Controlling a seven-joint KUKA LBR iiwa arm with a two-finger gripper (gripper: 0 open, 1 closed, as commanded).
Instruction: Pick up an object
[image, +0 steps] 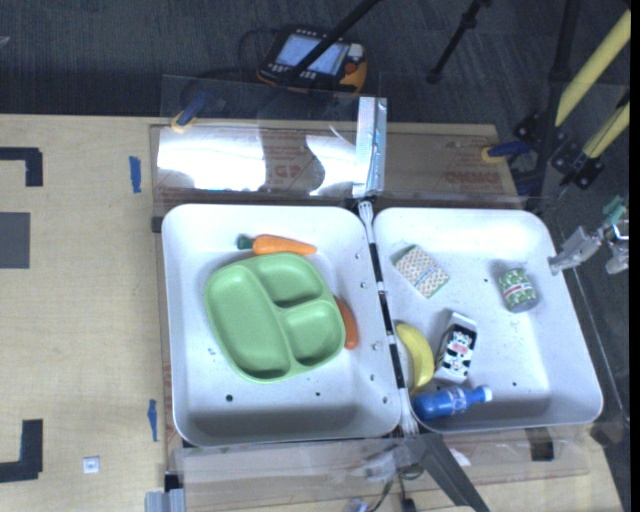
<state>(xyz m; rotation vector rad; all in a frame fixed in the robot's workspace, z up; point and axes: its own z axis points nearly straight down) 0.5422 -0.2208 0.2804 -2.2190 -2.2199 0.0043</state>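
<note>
The right bin (560, 375) holds a patterned packet (420, 271), a small green can (518, 288), a black-and-white carton (458, 348), a yellow banana (417, 356) and a blue bottle (450, 401) lying along the front wall. The left bin (190, 250) holds a green divided plate (275, 315), a carrot (283, 244) behind it and another orange piece (348, 325) at the plate's right side. My gripper (578, 250) sits at the far right, just beyond the right bin's outer rim, to the right of the green can and apart from every object.
A clear plastic panel (260, 150) and an upright metal strip (370, 145) stand behind the bins. A handheld controller (310, 58) lies on the floor beyond. A tripod and yellow poles (595, 60) stand at the upper right. Wooden bench surface (80, 300) extends left.
</note>
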